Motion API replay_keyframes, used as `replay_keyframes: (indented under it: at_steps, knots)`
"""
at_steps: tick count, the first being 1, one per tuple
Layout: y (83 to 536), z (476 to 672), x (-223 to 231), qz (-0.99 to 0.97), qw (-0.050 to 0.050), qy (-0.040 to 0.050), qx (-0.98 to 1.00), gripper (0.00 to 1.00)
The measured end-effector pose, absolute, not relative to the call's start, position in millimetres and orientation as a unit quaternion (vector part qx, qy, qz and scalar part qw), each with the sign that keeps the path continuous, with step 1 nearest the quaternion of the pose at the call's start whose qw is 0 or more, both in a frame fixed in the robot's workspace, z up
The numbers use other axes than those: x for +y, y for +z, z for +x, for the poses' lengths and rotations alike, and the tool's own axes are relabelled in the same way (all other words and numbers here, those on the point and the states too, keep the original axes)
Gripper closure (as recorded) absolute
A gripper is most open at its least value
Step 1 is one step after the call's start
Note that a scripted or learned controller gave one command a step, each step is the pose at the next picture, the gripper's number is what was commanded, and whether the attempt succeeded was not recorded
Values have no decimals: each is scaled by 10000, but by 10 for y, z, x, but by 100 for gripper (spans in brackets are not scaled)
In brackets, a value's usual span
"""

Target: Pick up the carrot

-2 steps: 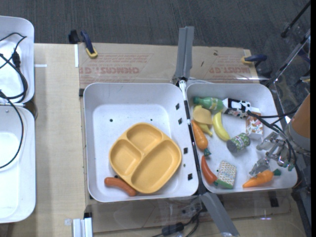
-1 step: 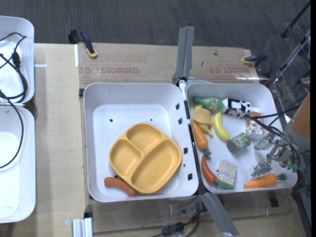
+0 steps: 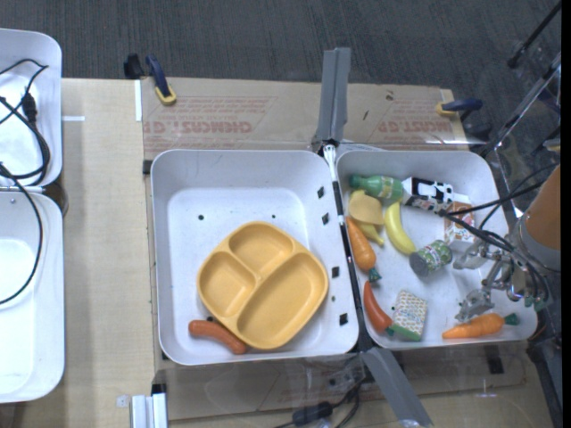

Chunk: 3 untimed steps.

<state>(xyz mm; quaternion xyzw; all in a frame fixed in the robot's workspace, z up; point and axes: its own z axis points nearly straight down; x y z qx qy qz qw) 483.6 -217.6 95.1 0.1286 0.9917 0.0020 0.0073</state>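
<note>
An orange carrot (image 3: 475, 328) with a green stub at its right end lies flat in the front right corner of the right bin (image 3: 419, 160). A second carrot-like orange piece (image 3: 360, 244) lies along that bin's left wall. My gripper (image 3: 470, 283) reaches in from the right and hangs just above the front carrot. Its two metal fingers (image 3: 471, 308) stand apart, open, with nothing between them. The lower finger is close over the carrot; whether it touches is unclear.
The right bin also holds a banana (image 3: 399, 229), a green bottle (image 3: 375, 185), a small can (image 3: 432, 257), a red chili (image 3: 376, 307), a speckled block (image 3: 409, 313) and a cow-patterned item (image 3: 432, 191). The left bin (image 3: 241, 166) holds a yellow divided plate (image 3: 261, 283) and a sausage (image 3: 217, 333).
</note>
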Motion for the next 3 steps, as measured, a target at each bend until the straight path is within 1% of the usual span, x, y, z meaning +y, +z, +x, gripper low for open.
replay_keyframes:
  at_steps: [1,2,3]
  knots:
    - [923,5138,-2206,1341,21,5,9910,0]
    - [978,4870,-2175,608,129,4,9981,0]
    - [983,4886,-2137,-34,140,19,9999,0]
